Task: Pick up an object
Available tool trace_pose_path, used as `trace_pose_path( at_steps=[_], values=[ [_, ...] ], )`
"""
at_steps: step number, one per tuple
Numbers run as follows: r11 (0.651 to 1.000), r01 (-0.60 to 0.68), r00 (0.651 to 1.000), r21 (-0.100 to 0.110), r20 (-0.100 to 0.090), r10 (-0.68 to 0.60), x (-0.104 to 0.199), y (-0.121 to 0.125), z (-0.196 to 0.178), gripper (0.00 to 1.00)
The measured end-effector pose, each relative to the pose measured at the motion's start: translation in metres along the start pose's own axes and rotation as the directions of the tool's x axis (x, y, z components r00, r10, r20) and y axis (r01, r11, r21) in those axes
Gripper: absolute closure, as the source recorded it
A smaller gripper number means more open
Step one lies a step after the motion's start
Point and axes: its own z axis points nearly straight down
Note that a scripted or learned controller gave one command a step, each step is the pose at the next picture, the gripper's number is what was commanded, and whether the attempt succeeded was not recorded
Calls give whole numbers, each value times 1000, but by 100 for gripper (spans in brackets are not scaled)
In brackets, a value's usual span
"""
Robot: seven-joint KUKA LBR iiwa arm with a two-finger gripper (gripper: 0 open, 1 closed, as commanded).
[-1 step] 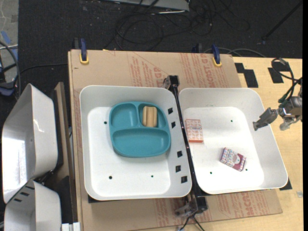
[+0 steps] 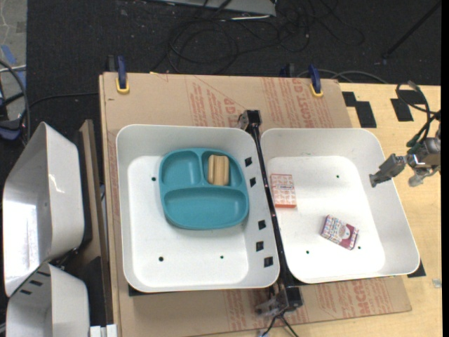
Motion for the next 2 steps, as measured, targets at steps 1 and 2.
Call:
trace_pose_path(
  at_steps=[1, 2],
  values=[
    [1000, -2, 1000, 4, -1, 2, -3, 2, 44, 0],
    [1000, -2, 1000, 4, -2, 2, 3, 1, 89, 0]
  ],
)
